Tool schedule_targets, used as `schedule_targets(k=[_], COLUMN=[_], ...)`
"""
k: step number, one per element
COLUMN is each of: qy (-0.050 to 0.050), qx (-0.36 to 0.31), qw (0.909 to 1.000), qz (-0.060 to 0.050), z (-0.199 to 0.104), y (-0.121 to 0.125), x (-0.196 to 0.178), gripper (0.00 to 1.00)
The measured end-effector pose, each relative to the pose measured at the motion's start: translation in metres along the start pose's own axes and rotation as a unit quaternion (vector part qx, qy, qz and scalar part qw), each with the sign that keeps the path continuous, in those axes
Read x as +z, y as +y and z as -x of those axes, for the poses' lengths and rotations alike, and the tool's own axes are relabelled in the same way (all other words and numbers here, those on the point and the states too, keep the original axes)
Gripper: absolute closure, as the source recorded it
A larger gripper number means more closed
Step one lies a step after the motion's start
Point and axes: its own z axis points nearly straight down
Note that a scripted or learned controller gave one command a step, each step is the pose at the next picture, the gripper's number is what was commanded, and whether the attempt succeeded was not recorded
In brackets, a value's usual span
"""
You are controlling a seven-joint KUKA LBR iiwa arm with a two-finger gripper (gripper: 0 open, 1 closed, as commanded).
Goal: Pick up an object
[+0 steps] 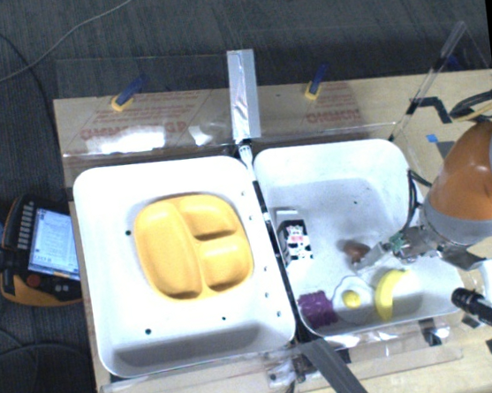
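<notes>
Over the right bin [374, 153], the arm [471, 181] comes in from the right side, and its claw [382, 253] points down toward the front part of this bin. I cannot tell from this view if the claw is spread or pressed together, because it is small and partly mixed with the things under it.

No thing is chosen by the task, so any one may serve. Near the claw lie a banana [386, 292], a small round yellow-white thing [353, 297] touching it on the left, a purple block [316, 308] further left, a small brown thing [354, 246] just beside the claw, and a black-and-white box [296, 240] near the wall between the bins. The left bin [105, 280] holds a yellow tray [194, 245], well apart from the claw.

To do this step well, I think the claw should aim at one thing alone. The banana and the round thing touch each other, so a descent between them may push both away. The brown thing is closest and stands free, so it seems the easier target. The claw should go down straight, centred over it, and grip only when low enough, then lift slowly.
</notes>
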Motion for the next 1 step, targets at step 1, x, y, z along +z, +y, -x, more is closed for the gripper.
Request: schedule_targets(k=[1], qy=[-0.002], qx=[-0.103], qw=[0.9947], qz=[-0.002], z=[-0.0206], y=[0.0352], x=[0.0007], gripper=[0.0])
